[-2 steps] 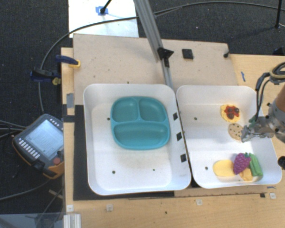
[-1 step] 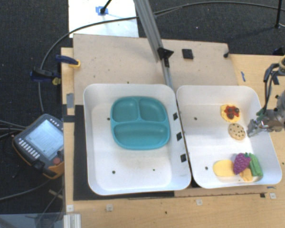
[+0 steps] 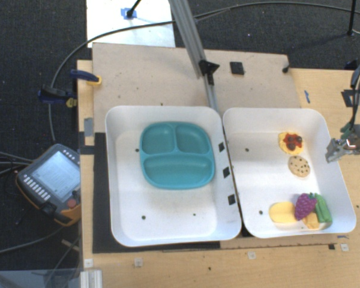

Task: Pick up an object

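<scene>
The gripper (image 3: 343, 148) sits at the right edge of the view, just outside the right bin's (image 3: 258, 131) far wall, and only a grey sliver of it shows. I cannot tell how it is set, and nothing shows held in it. It appears to be parked off the bin, which leaves the toys unobstructed from above.

All the candidates lie in the right bin, strung along its right side. A tart (image 3: 291, 141) with red filling lies uppermost, with a cookie (image 3: 299, 166) just below it, the two near each other but apart. Lower down, a cluster crowds the bin's near right corner: a yellow piece (image 3: 281, 213), purple grapes (image 3: 305, 205) touching it, and a green piece (image 3: 322, 209) against the grapes (probably a vegetable, too small to name).

The left bin (image 3: 123, 209) holds a teal plate (image 3: 176, 155) with three compartments, none of them filled; it likely serves as a drop-off spot rather than as something to lift.

Judging by the layout, no pick has begun. The tart and cookie are closest to the gripper and stand free, so either looks an easier first target than the clustered items, where the fingers could catch a neighbour or the bin wall.
</scene>
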Robot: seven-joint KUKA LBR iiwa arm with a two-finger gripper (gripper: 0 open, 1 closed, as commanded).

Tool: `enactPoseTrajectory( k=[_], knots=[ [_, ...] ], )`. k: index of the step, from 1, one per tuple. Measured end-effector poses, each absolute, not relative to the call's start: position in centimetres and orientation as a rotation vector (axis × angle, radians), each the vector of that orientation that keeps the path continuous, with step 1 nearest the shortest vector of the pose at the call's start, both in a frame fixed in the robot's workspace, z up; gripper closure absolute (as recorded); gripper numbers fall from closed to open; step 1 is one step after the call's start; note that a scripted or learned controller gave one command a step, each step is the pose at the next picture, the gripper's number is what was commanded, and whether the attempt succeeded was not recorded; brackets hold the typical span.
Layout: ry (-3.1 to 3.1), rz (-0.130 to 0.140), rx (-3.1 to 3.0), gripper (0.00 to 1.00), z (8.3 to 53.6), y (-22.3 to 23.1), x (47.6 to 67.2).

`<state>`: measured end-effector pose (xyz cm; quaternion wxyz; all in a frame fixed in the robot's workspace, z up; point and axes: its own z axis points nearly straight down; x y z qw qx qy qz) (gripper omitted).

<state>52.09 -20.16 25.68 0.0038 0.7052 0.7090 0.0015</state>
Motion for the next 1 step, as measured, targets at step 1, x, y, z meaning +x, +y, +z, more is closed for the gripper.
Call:
enactPoseTrajectory(
  k=[1],
  knots=[
    [2.231,0.003,2.21,1.0,24.45,-15.05,52.91]
  ],
)
